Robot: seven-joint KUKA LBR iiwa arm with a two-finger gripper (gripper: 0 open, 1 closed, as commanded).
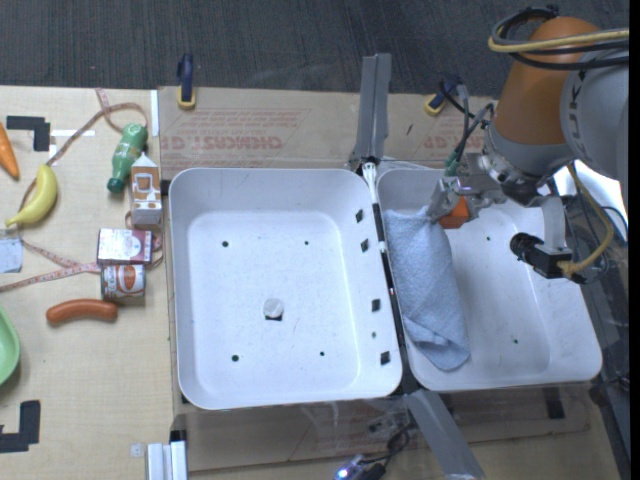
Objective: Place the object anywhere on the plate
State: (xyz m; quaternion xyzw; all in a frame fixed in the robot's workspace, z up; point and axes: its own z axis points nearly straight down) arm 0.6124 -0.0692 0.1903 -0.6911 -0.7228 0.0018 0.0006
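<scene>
Gripper (447, 204) low in right bin (560, 363), far-left corner, over top edge of grey-blue cloth (425, 288). Small orange object (456, 214) sits at fingertips; can't tell if fingers pinch it or merely touch. Cloth draped along bin's left wall. Left bin (200, 368) holds small pale disc (274, 310). No plate identifiable.

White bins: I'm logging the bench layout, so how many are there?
2. The left bin holds a small pale disc; the right bin holds a blue-grey cloth.
</scene>
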